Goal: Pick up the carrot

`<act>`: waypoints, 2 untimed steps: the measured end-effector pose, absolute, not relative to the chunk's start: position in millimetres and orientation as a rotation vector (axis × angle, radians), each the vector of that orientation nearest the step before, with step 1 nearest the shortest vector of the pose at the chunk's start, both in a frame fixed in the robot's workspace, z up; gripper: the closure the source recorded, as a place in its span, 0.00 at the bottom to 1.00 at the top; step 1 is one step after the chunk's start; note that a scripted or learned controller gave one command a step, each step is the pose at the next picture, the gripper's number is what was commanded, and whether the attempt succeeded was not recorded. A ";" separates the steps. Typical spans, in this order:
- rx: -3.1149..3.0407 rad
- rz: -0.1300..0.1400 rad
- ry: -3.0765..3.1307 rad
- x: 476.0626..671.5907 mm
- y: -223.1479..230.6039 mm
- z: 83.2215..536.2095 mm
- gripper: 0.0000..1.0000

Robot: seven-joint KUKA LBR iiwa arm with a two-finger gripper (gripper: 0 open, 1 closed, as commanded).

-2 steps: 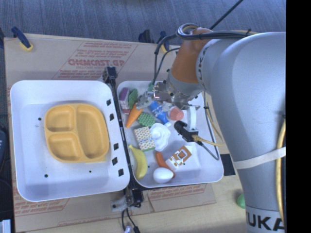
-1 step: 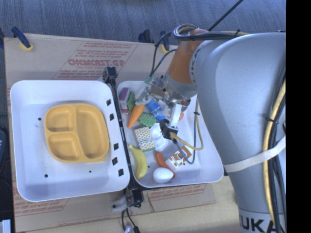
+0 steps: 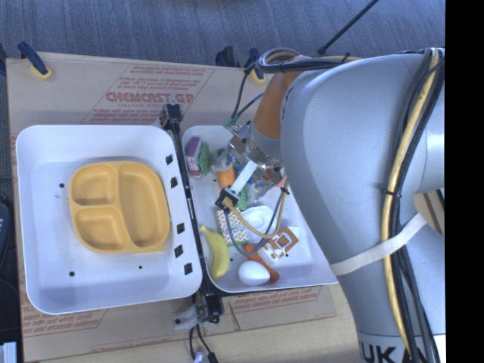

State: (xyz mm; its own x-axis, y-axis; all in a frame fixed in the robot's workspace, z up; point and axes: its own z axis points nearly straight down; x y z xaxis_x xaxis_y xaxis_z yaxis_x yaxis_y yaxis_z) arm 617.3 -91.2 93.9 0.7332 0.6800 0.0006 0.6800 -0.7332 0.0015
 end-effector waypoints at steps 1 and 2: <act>2.923 -0.004 1.160 617.0 -90.3 103.7 1.00; 3.061 -0.007 0.722 611.8 -49.5 191.6 1.00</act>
